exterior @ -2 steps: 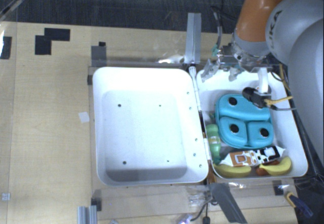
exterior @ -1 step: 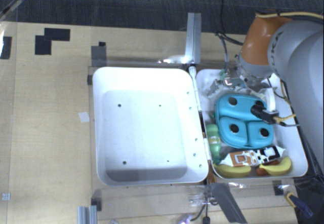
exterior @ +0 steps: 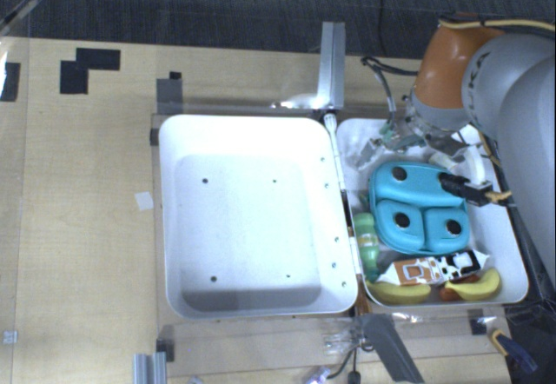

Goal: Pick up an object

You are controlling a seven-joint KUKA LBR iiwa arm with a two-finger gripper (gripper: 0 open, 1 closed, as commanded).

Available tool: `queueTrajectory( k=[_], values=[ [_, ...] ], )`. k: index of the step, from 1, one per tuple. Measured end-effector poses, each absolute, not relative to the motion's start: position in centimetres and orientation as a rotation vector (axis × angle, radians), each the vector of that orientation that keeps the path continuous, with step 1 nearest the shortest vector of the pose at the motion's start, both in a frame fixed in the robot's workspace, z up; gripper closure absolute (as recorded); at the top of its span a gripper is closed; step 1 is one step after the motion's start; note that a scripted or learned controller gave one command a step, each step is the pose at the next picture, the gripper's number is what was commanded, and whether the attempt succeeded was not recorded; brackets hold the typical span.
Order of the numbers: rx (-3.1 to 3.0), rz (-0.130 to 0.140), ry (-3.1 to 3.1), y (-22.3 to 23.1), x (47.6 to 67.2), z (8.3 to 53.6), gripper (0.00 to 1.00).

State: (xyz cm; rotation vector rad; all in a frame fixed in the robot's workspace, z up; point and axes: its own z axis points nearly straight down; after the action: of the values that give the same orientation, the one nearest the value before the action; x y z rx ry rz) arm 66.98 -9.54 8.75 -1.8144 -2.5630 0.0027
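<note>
Leftmost, the bench (exterior: 78,226) bears black tape marks (exterior: 87,68). Next stands the left bin (exterior: 174,226), then the metal divider post (exterior: 332,69). Right bin (exterior: 519,274): a green object (exterior: 364,230) against its left wall, a blue moulded piece (exterior: 417,208) with dark holes at centre, and a printed carton (exterior: 434,268) with a yellow banana (exterior: 417,290) along the near wall. The gripper (exterior: 408,137), apparently low over the bin's far end just behind the blue piece, is obscured by the wrist; whether it is spread or pressed together cannot be told.
</note>
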Motion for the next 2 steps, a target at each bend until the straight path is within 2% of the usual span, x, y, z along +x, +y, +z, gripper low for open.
queueTrajectory(
  k=[1,2],
  values=[
    [-1.815,-0.011,-2.575,-9.4,67.4,9.9,1.00],
    [-2.068,-0.003,-2.371,-17.4,67.1,15.2,1.00]
  ],
)
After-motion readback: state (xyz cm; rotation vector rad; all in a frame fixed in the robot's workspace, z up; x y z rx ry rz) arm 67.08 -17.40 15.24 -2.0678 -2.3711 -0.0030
